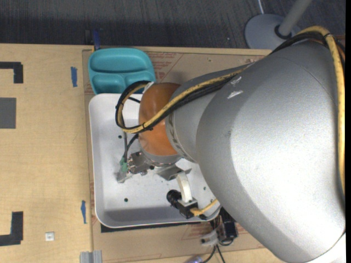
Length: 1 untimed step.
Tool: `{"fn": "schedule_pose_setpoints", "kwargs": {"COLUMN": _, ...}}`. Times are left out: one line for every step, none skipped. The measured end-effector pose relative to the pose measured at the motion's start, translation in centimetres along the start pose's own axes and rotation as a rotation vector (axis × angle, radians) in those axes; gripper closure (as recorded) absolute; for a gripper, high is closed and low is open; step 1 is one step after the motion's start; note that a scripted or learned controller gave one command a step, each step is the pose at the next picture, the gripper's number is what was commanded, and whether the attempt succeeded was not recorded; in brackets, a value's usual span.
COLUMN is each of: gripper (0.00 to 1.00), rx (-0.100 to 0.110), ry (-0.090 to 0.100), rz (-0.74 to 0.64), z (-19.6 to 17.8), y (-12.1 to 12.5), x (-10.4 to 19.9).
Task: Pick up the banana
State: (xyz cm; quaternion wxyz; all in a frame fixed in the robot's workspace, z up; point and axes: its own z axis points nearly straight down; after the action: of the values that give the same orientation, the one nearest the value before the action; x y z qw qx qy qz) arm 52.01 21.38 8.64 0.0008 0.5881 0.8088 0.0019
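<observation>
Arm: grey bulk of the arm (274,141) sits nearest the lens, covering the right half of the camera view and reaching leftward over the bench.
Orange band: the orange band (156,122) wraps the arm above the wrist, over the upper middle of the bin.
Cable: a yellow and black cable (164,106) runs along the arm and loops off to the left of the orange band.
Gripper: the gripper (131,166) hangs low over the white bin; whether it is apart or together cannot be told from this angle.
White bin: the white bin (104,147) lies under the wrist, with a few dark specks on its floor.
Teal tray: a teal tray (118,67) rests at the bin's far edge.
Banana: its place cannot be told; the arm hides much of the bin.
Bench: the cardboard-coloured bench (44,147) carries black marks and blue tape pieces.
</observation>
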Motion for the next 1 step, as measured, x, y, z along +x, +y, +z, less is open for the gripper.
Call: {"fn": "schedule_pose_setpoints", "kwargs": {"gripper": 0.00, "rx": 0.004, "ry": -0.001, "rz": 0.000, "z": -6.30, "y": -3.39, "x": 0.75}}
